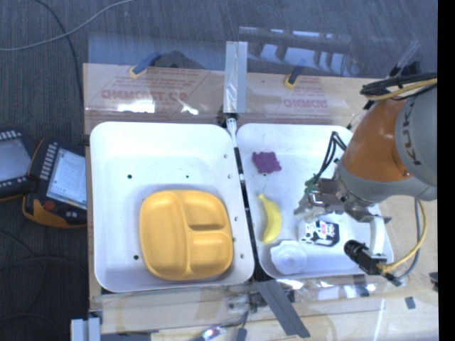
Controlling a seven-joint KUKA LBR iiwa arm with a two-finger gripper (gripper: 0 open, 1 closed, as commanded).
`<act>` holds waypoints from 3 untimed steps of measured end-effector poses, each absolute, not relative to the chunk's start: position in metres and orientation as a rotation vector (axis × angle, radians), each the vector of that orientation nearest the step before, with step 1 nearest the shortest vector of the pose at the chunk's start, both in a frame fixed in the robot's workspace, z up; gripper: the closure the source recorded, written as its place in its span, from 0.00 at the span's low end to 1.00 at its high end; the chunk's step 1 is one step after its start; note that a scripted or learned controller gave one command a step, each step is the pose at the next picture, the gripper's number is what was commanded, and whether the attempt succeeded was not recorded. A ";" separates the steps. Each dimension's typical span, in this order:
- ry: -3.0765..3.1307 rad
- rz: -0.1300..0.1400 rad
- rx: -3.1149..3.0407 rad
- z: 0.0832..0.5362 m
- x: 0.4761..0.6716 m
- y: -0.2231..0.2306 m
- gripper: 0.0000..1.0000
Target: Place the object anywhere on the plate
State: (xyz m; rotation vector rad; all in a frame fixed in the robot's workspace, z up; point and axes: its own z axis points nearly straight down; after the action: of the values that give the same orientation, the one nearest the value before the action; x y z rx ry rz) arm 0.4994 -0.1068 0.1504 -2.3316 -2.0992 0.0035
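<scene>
- The left bin [114,155] is holding a yellow divided plate [186,233], lying flat toward its front.
- The right bin [298,137] is holding a banana [270,217] just beside the shared divider, a purple object [266,162] behind it, and a white object [288,256] at the front edge.
- The gripper [320,229] is hanging low over the right bin, near the banana but apart from it; whether its jaws are apart or together cannot be told.
- The bins are sitting on a cardboard-covered bench [170,84]; a pendant [57,183] is lying on the dark carpet [213,6].
</scene>
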 end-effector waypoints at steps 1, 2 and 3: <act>-2.249 0.002 -2.191 0.150 0.484 -0.153 1.00; -2.357 0.001 -2.075 0.183 0.502 -0.063 1.00; -2.405 0.003 -2.021 0.214 0.492 -0.131 1.00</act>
State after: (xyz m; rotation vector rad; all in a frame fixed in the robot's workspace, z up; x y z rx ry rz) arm 0.4925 -0.1311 0.2139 -2.0214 -2.4051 0.0030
